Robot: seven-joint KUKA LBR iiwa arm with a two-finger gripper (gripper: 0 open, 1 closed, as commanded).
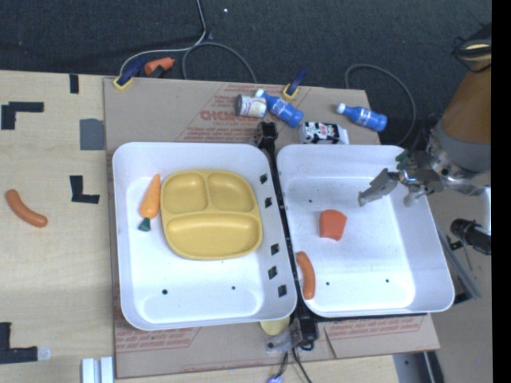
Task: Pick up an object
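Orange block [333,223] sits mid right bin [423,294], well apart from my claw [393,188]. My claw hangs over that bin's far right part, fingers spread wide, gripping nothing. Sausage [306,274] lies by the bin's left wall. Left bin [144,302] holds a yellow divided plate [211,214] with a carrot [150,197] just beside it. Bottles [363,117] lie on the counter [48,254] beyond.

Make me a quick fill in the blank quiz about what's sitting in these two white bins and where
1. The yellow divided plate lies in the ____ bin.
2. The toy carrot lies just ____ of that plate.
3. The orange block sits in the ____ bin.
4. The sausage in the right bin lies against its ____ wall.

Missing words: left; left; right; left
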